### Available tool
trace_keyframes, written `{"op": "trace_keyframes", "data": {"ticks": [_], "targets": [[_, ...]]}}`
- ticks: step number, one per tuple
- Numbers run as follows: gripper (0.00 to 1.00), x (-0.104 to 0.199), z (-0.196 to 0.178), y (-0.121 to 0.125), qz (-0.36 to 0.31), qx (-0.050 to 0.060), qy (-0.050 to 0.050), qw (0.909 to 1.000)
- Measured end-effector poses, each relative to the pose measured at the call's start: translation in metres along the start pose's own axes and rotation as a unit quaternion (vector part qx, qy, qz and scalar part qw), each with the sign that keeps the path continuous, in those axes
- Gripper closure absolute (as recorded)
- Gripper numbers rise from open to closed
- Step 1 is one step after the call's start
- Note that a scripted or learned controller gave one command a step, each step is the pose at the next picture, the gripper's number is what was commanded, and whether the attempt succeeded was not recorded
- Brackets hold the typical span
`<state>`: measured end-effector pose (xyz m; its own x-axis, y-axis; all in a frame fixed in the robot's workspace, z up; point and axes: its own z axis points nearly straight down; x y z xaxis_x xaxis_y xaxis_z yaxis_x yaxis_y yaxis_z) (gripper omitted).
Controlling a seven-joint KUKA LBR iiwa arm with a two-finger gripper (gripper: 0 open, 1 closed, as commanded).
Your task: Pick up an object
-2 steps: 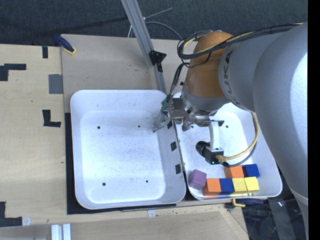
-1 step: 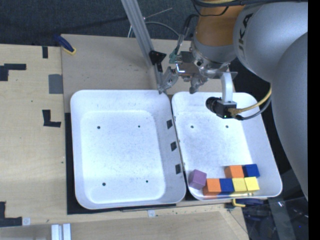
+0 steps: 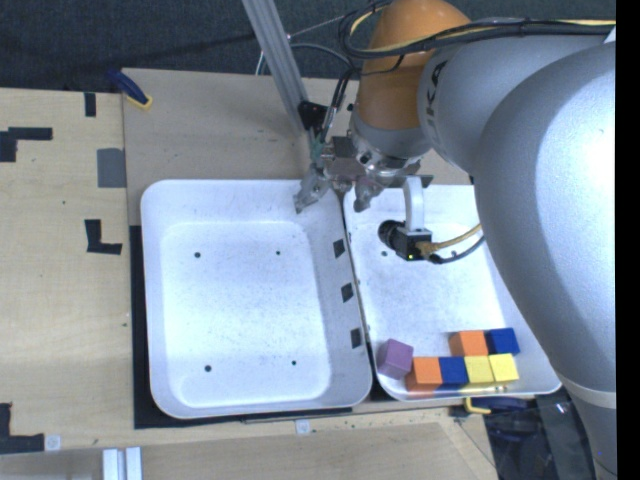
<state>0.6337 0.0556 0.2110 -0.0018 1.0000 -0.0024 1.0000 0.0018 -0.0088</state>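
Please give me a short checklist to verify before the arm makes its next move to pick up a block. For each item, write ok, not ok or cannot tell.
1. Blocks are present to pick: ok. A purple block and a cluster of orange, blue and yellow blocks lie at the near end of the right bin.
2. Gripper is above the blocks: not ok. It hangs at the far end, over the divide between the left bin and the right one.
3. Gripper carries nothing: ok, no block between its fingers.
4. Fingers open enough: cannot tell.
5. Purple block stands apart from the cluster: ok, a little.
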Motion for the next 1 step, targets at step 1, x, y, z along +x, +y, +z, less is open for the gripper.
{"op": "trace_keyframes", "data": {"ticks": [1], "targets": [[0.00, 0.0154, 0.0214, -0.0455, 0.000, -0.001, 0.001, 1.0000]]}}
